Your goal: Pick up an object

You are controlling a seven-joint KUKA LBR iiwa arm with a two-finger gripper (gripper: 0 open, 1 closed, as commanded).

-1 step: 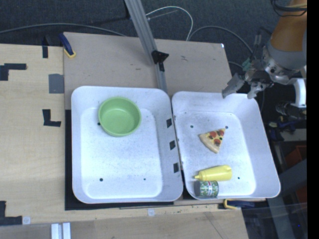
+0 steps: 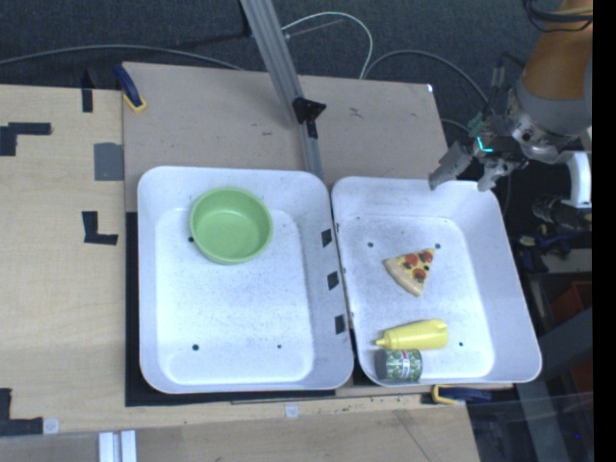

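In the right bin point(image 2: 481, 210) lie a toy pizza slice point(image 2: 411, 269) near the middle, a yellow mustard bottle point(image 2: 415, 335) on its side near the front, and a small green can point(image 2: 398, 365) at the front rim. A green bowl point(image 2: 230, 224) sits in the left bin point(image 2: 173, 354) at its back left. My gripper point(image 2: 466, 172) hangs over the back right edge of the right bin, well apart from all the objects, with its two fingers spread and nothing between them.
A slanted metal pole point(image 2: 279, 51) crosses the board behind the bins and ends at the divide between them. Cables loop over the dark floor at the back. A blue and yellow clamp point(image 2: 128, 88) sits at the board's back left corner.
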